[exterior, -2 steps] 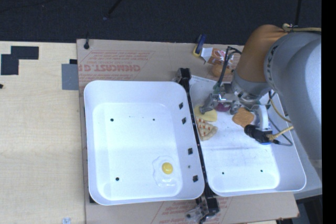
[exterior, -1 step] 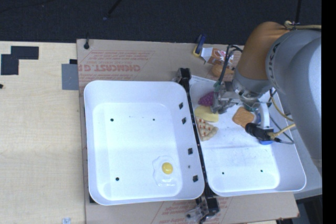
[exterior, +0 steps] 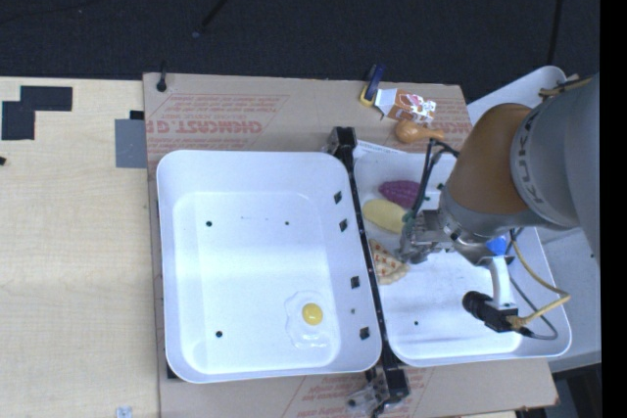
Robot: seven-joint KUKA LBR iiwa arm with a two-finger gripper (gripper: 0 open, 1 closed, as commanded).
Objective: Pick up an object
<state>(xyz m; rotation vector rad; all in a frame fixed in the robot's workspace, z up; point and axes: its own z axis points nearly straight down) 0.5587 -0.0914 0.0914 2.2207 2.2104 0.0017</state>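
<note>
Camera view shows two white bins side by side in the middle of the frame. In the left bin [exterior: 196, 210], a fried egg [exterior: 311, 316] lies near the lower right corner. In the right bin [exterior: 441, 348], the gripper [exterior: 416, 245] hangs low over the upper left part. Just beside it are a yellow thing [exterior: 384, 214], a purple thing [exterior: 399, 191] and a waffle piece [exterior: 386, 265]. The grey arm [exterior: 529, 166] comes from the right. I cannot tell what the gripper is doing.
</note>
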